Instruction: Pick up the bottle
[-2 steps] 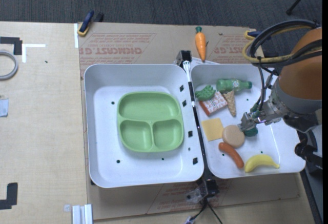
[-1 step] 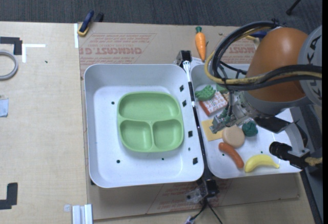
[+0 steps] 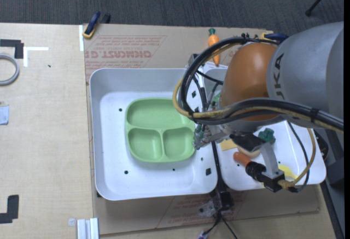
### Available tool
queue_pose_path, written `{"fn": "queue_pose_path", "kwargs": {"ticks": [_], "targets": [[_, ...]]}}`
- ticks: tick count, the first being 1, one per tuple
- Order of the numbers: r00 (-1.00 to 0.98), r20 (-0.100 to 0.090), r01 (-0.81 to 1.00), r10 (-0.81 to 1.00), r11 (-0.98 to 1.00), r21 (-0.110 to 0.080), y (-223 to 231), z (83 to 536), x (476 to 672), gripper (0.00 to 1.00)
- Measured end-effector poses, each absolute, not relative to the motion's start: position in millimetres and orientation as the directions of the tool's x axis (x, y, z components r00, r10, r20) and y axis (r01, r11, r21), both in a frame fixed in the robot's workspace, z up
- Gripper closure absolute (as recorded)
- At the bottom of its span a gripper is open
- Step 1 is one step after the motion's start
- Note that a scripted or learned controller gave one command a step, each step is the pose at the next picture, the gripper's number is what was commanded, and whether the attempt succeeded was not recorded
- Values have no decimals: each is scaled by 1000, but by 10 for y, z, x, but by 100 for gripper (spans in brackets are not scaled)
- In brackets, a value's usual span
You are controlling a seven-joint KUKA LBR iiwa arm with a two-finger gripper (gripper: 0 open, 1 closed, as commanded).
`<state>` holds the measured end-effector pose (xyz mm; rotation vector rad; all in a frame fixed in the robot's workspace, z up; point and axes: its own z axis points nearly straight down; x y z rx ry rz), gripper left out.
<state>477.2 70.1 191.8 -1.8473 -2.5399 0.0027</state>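
Note:
The grey arm with its orange band (image 3: 249,87) reaches in from the right and covers most of the right bin (image 3: 306,142). Its wrist and gripper (image 3: 200,137) hang over the seam between the two bins, by the right edge of the green plate. Cables cross in front of the gripper. A small teal-topped object (image 3: 266,135) and an orange object (image 3: 240,156) show in the right bin under the arm. I cannot tell whether either one is the bottle. Nothing is visibly held.
A green divided plate (image 3: 158,129) lies in the left bin (image 3: 109,139). A carrot-shaped toy (image 3: 213,41) rests on the cardboard behind the bins. A yellow piece (image 3: 289,179) sits at the right bin's front. A blue clip (image 3: 92,24) lies at the far left.

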Motion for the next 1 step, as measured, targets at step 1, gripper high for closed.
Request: {"fn": "queue_pose_path", "kwargs": {"ticks": [1], "targets": [[-376,-1,926,926,376,-1,1233,2160,4774,100]]}}
